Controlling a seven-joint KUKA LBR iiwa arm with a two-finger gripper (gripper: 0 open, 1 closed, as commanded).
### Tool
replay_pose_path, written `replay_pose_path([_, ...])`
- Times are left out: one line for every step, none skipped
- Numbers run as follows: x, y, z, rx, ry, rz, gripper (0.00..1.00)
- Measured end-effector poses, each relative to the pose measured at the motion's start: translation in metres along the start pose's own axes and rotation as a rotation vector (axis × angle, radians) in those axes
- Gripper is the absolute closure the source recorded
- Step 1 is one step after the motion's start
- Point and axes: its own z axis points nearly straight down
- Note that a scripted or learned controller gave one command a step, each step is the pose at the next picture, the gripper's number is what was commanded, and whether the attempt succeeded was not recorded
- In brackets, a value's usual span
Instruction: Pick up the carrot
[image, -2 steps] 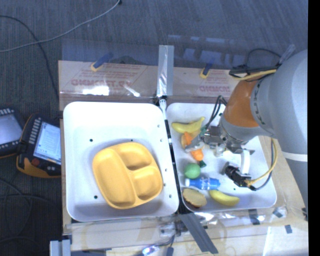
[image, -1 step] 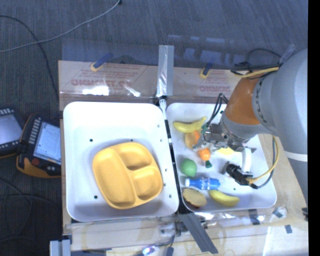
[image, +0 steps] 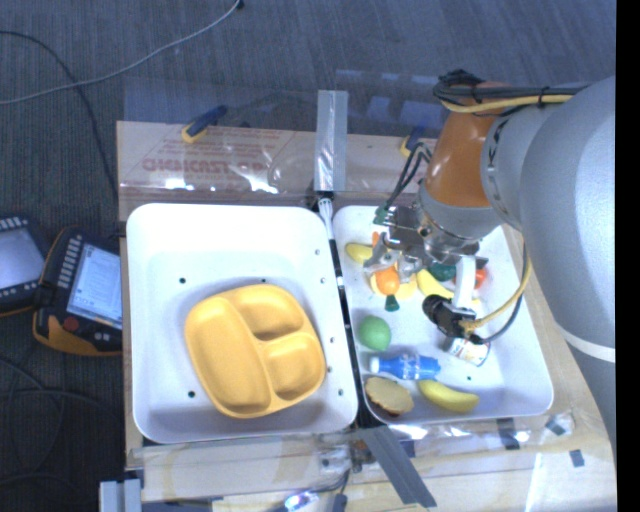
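The arm (image: 520, 150) reached down into the right bin (image: 520, 385), its gripper (image: 400, 262) low among the fruit beside a yellow lemon (image: 357, 252) and an orange piece (image: 385, 283). Nearer the front lay a green lime (image: 374, 332), a blue bottle (image: 408, 366), a banana (image: 447, 396) and a brown bun (image: 388, 397). The left bin (image: 160, 250) held a yellow divided tray (image: 255, 347)
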Motion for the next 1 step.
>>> replay_pose_path([-0.0602, -0.0026, 0.0004, 0.001, -0.001, 0.228, 1.0])
